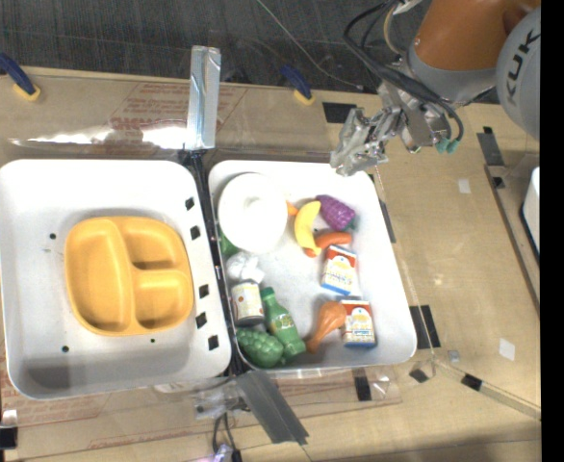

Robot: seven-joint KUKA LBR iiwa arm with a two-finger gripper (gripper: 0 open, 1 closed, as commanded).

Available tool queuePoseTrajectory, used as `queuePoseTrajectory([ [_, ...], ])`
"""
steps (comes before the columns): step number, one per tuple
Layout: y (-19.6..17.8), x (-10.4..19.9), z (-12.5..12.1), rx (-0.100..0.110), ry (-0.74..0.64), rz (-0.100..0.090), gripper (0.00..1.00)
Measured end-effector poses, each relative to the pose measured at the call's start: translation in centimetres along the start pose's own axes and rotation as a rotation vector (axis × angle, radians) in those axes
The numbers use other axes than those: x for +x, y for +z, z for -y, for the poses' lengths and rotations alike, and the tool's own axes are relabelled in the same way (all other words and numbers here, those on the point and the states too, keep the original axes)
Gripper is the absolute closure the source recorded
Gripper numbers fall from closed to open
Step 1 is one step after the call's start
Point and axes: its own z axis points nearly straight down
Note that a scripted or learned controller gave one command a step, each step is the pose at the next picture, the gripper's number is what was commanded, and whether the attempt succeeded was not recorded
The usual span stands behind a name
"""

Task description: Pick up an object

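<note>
My gripper hangs over the far right rim of the right bin, above the toys, with nothing visible between its fingers. Just below it in the bin lie a purple grape bunch, a yellow banana and an orange carrot. A white bowl sits at the bin's far left. Nearer the front lie two small cartons, a chicken drumstick, a green bottle, a small can and a green vegetable.
The left bin holds a yellow divided tray. A silver taped post stands at the far edge between the bins. Cables trail behind the arm at the top. Bare bench lies right of the right bin.
</note>
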Motion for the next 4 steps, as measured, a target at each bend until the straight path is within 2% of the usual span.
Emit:
queuePoseTrajectory([
  [1, 3.0, -0.6, -2.4, -0.004, -0.22, -0.005, 1.0],
  [2, 0.6, -0.6, -2.3, -0.001, -0.208, -0.001, 1.0],
  [3, 0.6, -0.9, -3.9, -0.004, -0.305, -0.005, 1.0],
  [4, -0.6, -1.0, -3.9, -0.001, -0.306, -0.001, 1.0],
])
